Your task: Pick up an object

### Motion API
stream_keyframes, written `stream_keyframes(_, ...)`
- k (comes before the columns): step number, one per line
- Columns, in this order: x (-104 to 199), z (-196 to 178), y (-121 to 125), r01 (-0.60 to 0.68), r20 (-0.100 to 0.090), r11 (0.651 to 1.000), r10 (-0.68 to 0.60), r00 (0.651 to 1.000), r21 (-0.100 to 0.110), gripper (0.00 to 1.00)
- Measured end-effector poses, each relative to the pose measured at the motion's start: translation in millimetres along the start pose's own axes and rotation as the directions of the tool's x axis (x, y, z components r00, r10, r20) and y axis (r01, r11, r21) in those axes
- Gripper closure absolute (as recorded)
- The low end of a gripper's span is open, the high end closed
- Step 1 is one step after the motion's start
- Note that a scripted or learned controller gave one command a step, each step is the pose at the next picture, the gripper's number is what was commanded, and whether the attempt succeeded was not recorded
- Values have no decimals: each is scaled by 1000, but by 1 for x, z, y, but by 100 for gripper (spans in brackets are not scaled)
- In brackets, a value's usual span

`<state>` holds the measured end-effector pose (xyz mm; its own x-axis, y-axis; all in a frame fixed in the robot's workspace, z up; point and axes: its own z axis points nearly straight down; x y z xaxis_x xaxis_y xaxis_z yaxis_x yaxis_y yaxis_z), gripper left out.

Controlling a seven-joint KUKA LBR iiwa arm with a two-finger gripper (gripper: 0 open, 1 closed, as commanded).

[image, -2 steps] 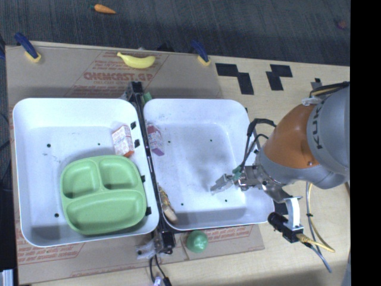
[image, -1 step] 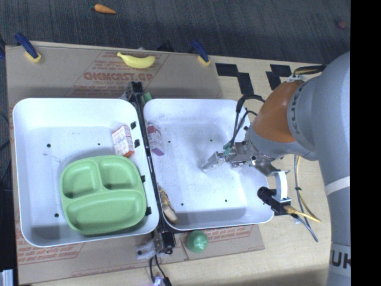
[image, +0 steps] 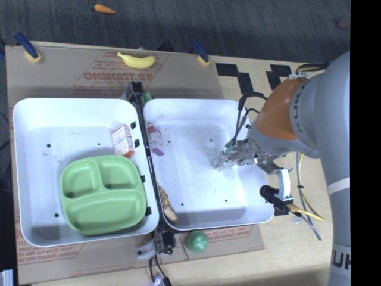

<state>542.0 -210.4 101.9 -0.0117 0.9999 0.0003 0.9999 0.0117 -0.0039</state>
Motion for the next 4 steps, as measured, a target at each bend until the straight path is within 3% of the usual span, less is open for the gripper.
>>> stream_keyframes(1,0,-10,-66,-6,0,1000,6,1000,0,100)
stream_keyframes(2,44,10,-64,-3,-2,1000,3,1000,-2,100)
stream_keyframes(3,11,10,-65,-8,-1,1000,8,1000,-4,100)
stream_keyframes(4,1,10,-65,-7,-1,1000,7,1000,-4,100)
